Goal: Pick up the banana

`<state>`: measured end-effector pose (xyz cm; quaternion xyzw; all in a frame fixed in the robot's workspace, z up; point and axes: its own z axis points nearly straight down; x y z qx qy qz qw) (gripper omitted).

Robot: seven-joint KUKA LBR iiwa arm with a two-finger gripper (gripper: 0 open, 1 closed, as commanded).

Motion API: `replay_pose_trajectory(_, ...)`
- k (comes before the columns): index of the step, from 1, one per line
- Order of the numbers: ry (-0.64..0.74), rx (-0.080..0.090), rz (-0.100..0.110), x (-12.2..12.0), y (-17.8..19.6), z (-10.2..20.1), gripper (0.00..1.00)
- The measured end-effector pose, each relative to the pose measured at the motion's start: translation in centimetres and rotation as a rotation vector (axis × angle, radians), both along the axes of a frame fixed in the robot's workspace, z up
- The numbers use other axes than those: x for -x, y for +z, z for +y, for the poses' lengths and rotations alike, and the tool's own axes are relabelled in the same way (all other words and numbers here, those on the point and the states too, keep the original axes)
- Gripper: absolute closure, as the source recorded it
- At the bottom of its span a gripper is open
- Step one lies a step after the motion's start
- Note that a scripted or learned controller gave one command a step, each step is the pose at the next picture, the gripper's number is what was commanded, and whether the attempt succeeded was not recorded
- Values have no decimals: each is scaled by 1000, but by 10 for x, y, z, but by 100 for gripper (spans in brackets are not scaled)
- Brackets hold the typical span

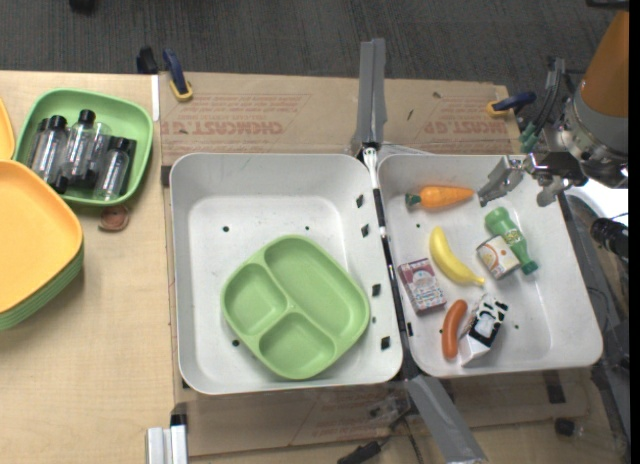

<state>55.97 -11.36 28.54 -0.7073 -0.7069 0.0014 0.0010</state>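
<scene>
The yellow banana (453, 258) lies in the middle of the right bin (560, 352), slanting from upper left to lower right. It rests apart from the carrot above it and the small maroon box to its lower left. My gripper (522, 181) hangs over the bin's upper right part, above and to the right of the banana, roughly a hand's width away. Its two fingers stand apart, one toward the carrot and one toward the bin's right wall, with nothing between them.
Around the banana lie an orange carrot (443, 195), a green bottle (508, 236), a maroon box (422, 285), a red sausage (454, 327) and a black-and-white carton (486, 324). The left bin (200, 202) holds a green divided plate (294, 305). Orange plates (35, 247) and a green tray of bottles (85, 147) sit far left.
</scene>
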Motion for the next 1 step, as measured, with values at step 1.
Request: replay_pose_trajectory(1,20,0,0,-11,-145,12,0)
